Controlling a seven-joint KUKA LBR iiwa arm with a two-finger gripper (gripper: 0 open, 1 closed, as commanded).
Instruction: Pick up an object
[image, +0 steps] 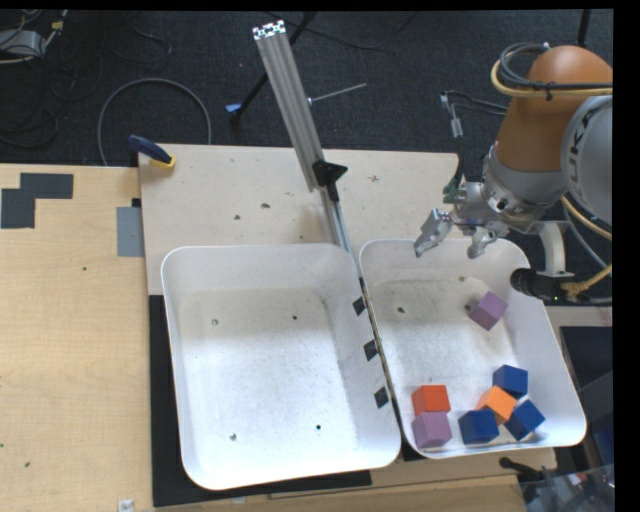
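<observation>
White right bin (560, 345) | gripper (455, 238) open above rim | no legible writing

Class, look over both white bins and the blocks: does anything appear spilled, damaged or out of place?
Nothing stands out. All the small cubes sit inside the right white bin; one purple cube lies apart from the cluster near the front edge, which looks harmless.

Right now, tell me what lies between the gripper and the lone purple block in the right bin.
In the camera view, nothing: bare white bin floor separates the open gripper from the purple block. The other blocks cluster near the bin's front edge.
</observation>
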